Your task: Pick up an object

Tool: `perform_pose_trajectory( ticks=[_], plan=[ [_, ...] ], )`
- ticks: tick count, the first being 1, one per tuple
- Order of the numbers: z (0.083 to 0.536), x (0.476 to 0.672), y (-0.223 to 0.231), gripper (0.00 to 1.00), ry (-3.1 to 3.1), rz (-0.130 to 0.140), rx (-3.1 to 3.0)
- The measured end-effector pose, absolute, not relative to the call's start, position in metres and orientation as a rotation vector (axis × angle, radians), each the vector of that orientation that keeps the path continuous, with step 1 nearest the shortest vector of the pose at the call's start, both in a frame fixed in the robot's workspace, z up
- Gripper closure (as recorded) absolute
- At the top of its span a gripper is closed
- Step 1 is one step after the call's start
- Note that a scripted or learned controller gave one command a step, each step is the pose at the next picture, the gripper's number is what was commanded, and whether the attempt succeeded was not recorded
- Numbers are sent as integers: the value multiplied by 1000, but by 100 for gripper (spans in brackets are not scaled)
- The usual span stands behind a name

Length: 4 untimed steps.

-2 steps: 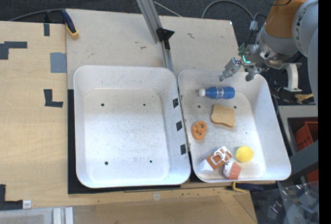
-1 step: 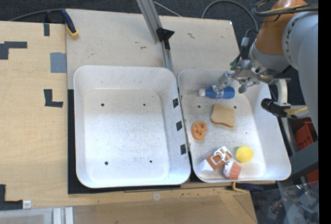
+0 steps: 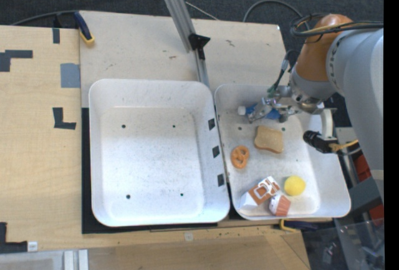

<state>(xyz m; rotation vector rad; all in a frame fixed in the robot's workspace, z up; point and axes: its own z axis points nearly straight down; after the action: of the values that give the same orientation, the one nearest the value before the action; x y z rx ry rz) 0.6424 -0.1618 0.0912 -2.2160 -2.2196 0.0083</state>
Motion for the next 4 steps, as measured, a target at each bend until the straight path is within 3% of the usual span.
perform_pose_trajectory(
  ticks=[1,3,4],
  plan=[
    [104,643,-162,100,-2222,8,-2215],
    [217,637,-162,100,-2226,-4,-2223],
    [226,637,-162,100,-2223,0,-2220]
  ],
)
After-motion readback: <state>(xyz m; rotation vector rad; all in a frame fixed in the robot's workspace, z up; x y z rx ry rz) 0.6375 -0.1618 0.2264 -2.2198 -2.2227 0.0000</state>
